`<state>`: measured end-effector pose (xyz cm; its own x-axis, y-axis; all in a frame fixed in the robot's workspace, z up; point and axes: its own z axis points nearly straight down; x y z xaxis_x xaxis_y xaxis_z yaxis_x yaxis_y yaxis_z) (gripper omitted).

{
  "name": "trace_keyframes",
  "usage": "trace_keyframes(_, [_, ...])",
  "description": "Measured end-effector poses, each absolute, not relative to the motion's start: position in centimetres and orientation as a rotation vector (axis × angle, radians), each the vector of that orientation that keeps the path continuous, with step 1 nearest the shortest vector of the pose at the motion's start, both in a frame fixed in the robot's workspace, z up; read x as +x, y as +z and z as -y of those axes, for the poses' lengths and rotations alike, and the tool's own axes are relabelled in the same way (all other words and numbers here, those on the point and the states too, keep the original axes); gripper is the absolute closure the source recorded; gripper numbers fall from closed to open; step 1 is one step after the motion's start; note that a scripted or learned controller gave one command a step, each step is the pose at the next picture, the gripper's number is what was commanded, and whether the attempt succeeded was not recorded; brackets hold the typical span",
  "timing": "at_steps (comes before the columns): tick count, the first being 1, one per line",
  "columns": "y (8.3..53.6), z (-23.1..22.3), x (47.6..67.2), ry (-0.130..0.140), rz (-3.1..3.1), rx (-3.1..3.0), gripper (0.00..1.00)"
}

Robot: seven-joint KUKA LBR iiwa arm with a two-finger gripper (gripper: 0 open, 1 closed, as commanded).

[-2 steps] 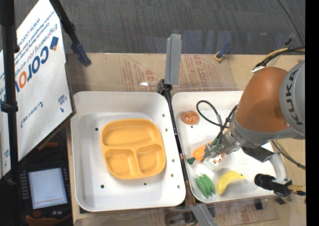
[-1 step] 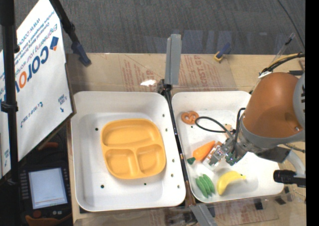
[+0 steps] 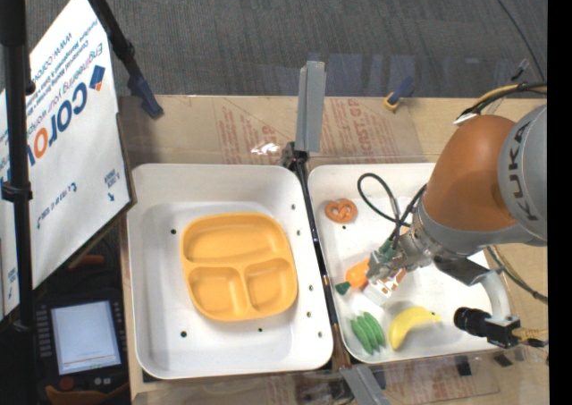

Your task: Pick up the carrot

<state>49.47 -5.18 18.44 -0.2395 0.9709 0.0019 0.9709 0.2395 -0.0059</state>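
Carrot [image 3: 356, 274] lies in the right bin [image 3: 465, 348], touching the end effector [image 3: 386, 273], lowered alongside it, seemingly for a grasp; whether it is spread or pinching, I cannot tell.

Even, moderately bright overhead lighting; soft, short shadows fall inside the two shallow white plastic bins [image 3: 152, 215]. A small specular glare patch marks the brown cardboard bench surface [image 3: 265, 149]. Overall focus is slightly soft, with mild compression blur; the frame's edges darken.
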Motion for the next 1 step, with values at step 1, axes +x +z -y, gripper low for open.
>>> trace_keyframes(1, [18.47,5.35,47.57,0.006,2.344,-2.082,1.00])
